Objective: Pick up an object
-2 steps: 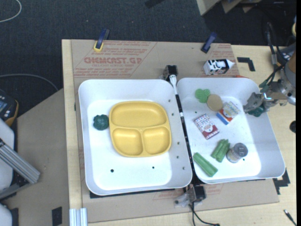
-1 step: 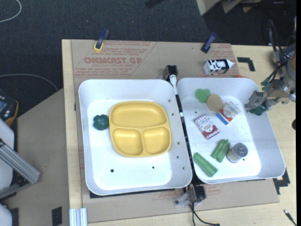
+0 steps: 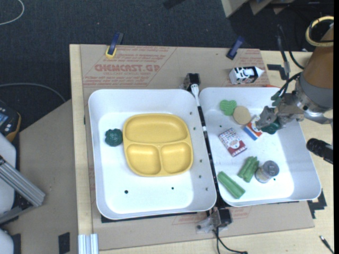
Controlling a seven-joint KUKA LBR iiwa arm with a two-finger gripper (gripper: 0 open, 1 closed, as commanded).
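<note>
A: Red and white on the packet [image 3: 232, 142], flat on the floor of the right bin [image 3: 288, 152]. Good as the mark for everything else. Gripper, from there?

B: Gripper [image 3: 266, 123] up and to the right of the packet, low over the same bin, at the end of the grey arm [image 3: 318, 89] reaching in from the right.

A: Claw wide, narrow, or closed on something?

B: Cannot tell. Dark teal lump [image 3: 271, 128] right at the tip, further right of the packet. Impossible to say whether gripped or merely lying beneath.

A: Anything else close by?

B: Small red, white and blue piece [image 3: 252, 133] just up and right of the packet, at the claw's left edge. Tan disc [image 3: 242, 115] above the packet. Light green lump [image 3: 228, 107] above it too, a little further up.

A: And below the packet?

B: Two green pieces: one [image 3: 247, 169] below and slightly right, the other [image 3: 231, 184] lower, straight beneath. Grey round can [image 3: 267, 170] below and right, touching or just beside the first green piece.

A: Off to the left?

B: Yellow three-part plate [image 3: 158, 144] well left of the packet, in the left bin [image 3: 153, 197]. Dark green knob [image 3: 113, 137] further left again. Black-and-white item [image 3: 246, 74] well above the packet, outside both bins.
</note>
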